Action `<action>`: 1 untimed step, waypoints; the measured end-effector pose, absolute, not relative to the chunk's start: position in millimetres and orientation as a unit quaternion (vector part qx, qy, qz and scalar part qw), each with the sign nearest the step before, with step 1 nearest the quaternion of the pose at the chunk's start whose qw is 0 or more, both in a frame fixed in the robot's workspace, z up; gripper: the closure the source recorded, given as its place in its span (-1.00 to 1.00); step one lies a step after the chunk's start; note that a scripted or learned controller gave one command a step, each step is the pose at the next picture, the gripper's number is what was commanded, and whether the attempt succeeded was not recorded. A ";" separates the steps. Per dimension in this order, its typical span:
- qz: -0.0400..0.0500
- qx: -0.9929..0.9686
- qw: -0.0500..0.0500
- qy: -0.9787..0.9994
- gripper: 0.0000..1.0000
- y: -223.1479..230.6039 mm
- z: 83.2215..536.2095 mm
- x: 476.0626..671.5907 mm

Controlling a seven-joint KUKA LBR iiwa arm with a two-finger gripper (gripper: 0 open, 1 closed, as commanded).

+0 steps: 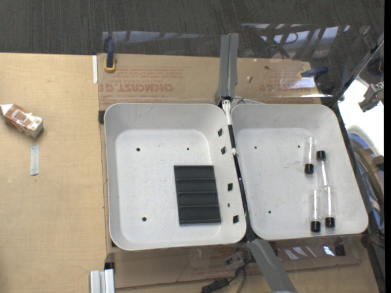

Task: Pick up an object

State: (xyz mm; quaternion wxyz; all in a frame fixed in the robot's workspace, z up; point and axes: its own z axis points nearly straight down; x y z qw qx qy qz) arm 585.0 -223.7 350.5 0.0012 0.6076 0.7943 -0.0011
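A black ribbed rectangular block (197,195) lies flat in the left bin (122,163), near its front middle. In the right bin (275,182), clear plastic tubes with black caps (322,188) lie close together along the right side, running roughly front to back. One shorter tube (309,154) sits at the upper left of that group. Nothing covers these objects.
A small brown-and-white box (23,120) and a thin pale strip (34,161) lie on the wooden bench far to the left. Cardboard (159,81) lies behind the bins, with a clamp (110,58) at its left corner. A grey bar (228,66) rises between the bins.
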 end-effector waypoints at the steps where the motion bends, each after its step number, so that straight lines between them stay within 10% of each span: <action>1: -0.001 0.608 0.001 0.794 -1.00 -223.6 350.6 585.0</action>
